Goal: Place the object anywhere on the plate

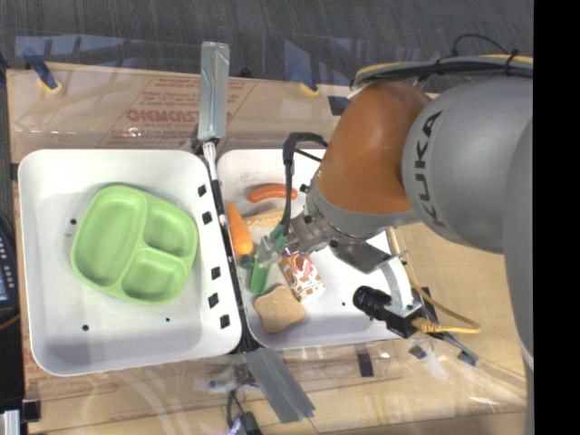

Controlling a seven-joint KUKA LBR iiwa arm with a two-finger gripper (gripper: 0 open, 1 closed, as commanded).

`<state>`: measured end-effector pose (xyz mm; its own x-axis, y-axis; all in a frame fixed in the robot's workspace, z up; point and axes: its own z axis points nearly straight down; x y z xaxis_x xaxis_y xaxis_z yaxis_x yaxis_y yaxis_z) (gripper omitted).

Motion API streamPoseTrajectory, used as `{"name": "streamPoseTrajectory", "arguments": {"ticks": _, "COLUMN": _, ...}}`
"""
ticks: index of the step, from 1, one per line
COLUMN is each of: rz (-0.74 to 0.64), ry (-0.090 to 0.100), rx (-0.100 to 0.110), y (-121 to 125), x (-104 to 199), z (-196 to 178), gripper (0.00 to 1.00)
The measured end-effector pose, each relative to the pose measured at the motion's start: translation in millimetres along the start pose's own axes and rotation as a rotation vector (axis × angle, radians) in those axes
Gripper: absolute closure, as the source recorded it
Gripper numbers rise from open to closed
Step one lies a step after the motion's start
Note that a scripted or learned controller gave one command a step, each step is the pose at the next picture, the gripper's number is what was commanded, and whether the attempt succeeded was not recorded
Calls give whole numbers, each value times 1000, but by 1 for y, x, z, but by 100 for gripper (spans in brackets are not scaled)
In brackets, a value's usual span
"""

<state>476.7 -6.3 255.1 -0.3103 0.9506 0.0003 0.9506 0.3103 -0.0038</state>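
We see a small red and white carton (304, 276) lying in the right bin (353, 329), just at five o'clock from the pincer (279, 243), close beside it but not between its tips. Whether the pincer is wide or narrow we cannot tell, since the arm (408, 166) covers most of it. At six o'clock from the carton lies a slice of bread (279, 312). At nine o'clock from the pincer sits a carrot (239, 230) along the bin's left wall, with something green (258, 275) just below it. At twelve o'clock lies a sausage (268, 192). The green divided plate (134, 241) rests in the left bin (54, 333), well apart at nine o'clock. Both bins stand on the desk (127, 107).
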Motion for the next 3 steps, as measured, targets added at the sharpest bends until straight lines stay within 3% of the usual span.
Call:
{"name": "streamPoseTrajectory", "arguments": {"ticks": 1, "rz": -549, "ry": 1, "rx": 1, "y": 19, "x": 17, "z": 65, "gripper": 100}}
{"name": "streamPoseTrajectory", "arguments": {"ticks": 2, "rz": -530, "ry": 0, "rx": 0, "y": -17, "x": -53, "z": 64, "gripper": 100}}
{"name": "streamPoseTrajectory", "arguments": {"ticks": 3, "rz": -813, "ry": -3, "rx": -4, "y": 55, "x": 0, "z": 63, "gripper": 100}}
